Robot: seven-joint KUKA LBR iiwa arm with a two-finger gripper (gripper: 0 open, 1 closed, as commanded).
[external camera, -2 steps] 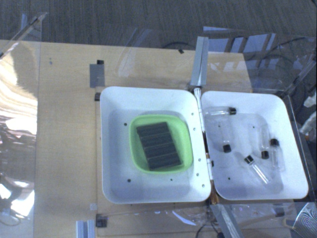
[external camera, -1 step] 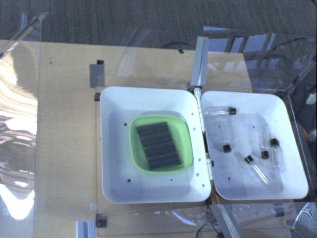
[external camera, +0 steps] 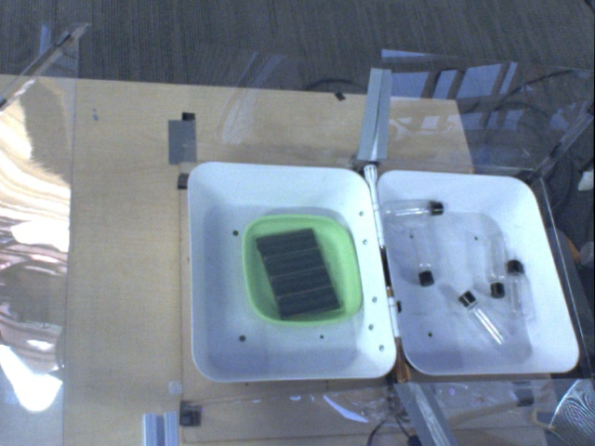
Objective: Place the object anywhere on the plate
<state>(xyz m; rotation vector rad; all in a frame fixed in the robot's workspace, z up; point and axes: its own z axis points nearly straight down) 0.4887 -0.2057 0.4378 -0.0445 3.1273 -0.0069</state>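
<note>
A light green square plate [external camera: 258, 291] sits in the left white bin [external camera: 214, 249]. A dark grey ridged rectangular object [external camera: 297, 273] lies flat on the plate, slightly turned, covering most of its middle. In the right white bin [external camera: 548, 277] lie several clear plastic vials with black caps, one near the back left [external camera: 416, 210], one at the centre [external camera: 425, 277] and one toward the front [external camera: 476, 310].
A grey metal post [external camera: 376, 119] stands behind the seam between the two bins. A small dark bracket [external camera: 184, 139] lies on the wooden bench behind the left bin. Clear plastic panels stand around the bench edges.
</note>
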